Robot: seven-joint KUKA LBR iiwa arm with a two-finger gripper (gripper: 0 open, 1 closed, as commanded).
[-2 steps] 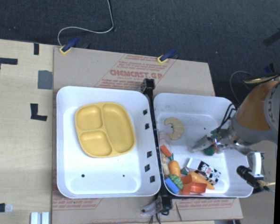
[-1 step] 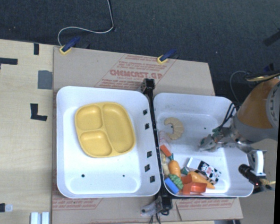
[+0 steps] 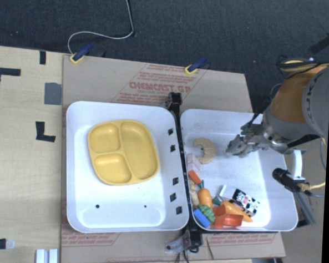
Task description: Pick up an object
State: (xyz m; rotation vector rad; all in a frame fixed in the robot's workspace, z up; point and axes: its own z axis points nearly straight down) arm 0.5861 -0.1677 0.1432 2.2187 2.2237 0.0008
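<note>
My gripper [image 3: 238, 146] hangs over the right bin [image 3: 274, 162], in its upper middle part, with the grey arm and orange band reaching in from the right. A tan ring-shaped toy [image 3: 204, 149] lies just left of the gripper, apart from it. Several small toys are heaped at the bin's front: an orange carrot [image 3: 204, 196], a blue piece [image 3: 204, 217], a red piece [image 3: 228, 219] and a black-and-white cow-patterned piece [image 3: 246, 200]. I see nothing between the gripper's fingers.
The left bin [image 3: 76, 206] holds a yellow three-compartment plate [image 3: 122, 151]. A black divider [image 3: 177, 157] with clips runs between the bins. Cardboard lies under both bins, and a cable loops at the back.
</note>
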